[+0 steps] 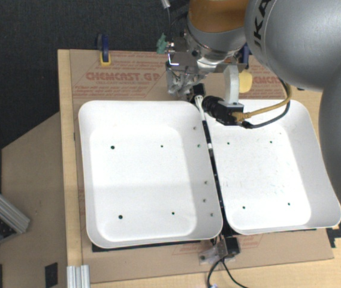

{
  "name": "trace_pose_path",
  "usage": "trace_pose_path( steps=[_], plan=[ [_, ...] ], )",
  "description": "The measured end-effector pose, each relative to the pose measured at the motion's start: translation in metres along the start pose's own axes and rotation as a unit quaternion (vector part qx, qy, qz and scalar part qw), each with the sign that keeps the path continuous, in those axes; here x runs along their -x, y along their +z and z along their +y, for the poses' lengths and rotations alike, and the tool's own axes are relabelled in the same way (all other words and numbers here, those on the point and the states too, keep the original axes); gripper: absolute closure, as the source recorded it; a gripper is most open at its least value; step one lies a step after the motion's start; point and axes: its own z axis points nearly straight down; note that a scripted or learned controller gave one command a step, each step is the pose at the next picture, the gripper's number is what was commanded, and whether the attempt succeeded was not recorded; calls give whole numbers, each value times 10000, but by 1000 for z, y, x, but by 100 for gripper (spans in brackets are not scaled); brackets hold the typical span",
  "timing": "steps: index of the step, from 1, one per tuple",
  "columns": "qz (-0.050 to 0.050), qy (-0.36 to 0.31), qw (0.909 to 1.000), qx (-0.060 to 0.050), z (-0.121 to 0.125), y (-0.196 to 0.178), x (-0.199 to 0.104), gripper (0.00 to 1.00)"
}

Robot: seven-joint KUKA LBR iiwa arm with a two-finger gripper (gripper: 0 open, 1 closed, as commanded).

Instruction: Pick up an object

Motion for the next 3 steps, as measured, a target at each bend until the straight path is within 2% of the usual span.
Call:
trace_pose_path(
  steps=[1,2,3],
  plan=[
    [1,-19,10000,-40,36,83,-89,100],
    [-3,16,10000,-28,20,43,-83,100],
    [-1,13,10000,-20,12,19,-84,100]
  ],
)
